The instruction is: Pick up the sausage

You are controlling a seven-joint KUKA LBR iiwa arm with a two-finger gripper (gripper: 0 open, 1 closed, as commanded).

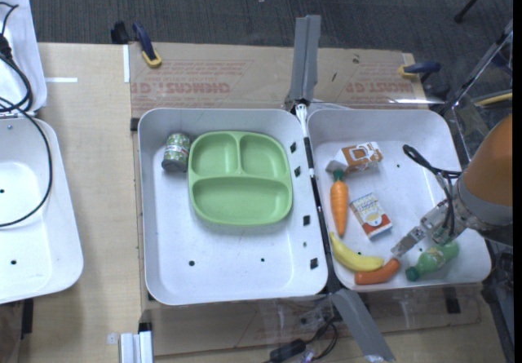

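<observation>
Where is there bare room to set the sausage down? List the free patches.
Left bin: bare floor below the green plate, to the front wall. Right bin: a bare patch behind the small box, right of the carton. Crowded: the front, where banana, sausage, bottle and gripper cluster.

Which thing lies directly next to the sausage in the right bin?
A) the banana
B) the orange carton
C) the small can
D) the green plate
A: the sausage lies at the lower edge of the right bin, touching the banana.
</observation>
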